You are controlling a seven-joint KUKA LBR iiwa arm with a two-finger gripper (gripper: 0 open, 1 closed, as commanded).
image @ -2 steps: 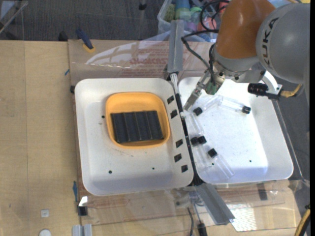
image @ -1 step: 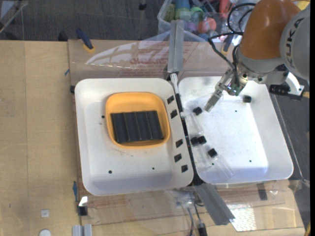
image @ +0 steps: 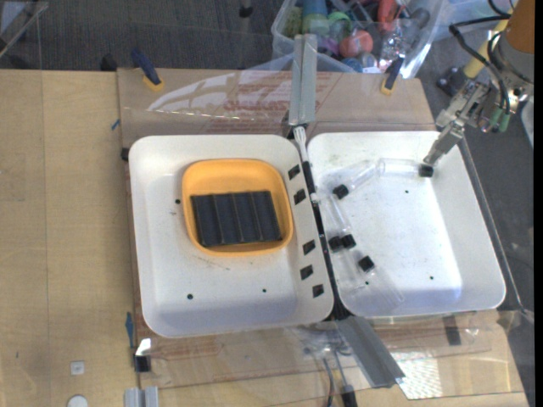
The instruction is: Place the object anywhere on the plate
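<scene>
- The object (image: pixel 236 217), a dark ridged slab that looks like a flat rectangular block with four or five raised bars, is already lying on the plate (image: pixel 197 182), an orange-yellow squarish dish sitting in the left bin (image: pixel 153 278).
- It is looking stiff and fairly light, probably moulded plastic or rubber; the matte surface is suggesting decent grip rather than slipperiness, and nothing about it is appearing fragile.
- Judging by its shape, the best hold would be across the short width, pinching the two long edges, since the flat top is offering nothing to close on.
- The hand (image: pixel 427 170) is hanging over the far right corner of the right bin (image: pixel 441 261), well apart from the plate; whether it is open or closed I cannot tell.
- A clear plastic piece (image: pixel 361 176) and small black bits (image: pixel 341 242) are lying in the right bin.
- No brand, label or readable writing is showing on the object, plate or bins.
</scene>
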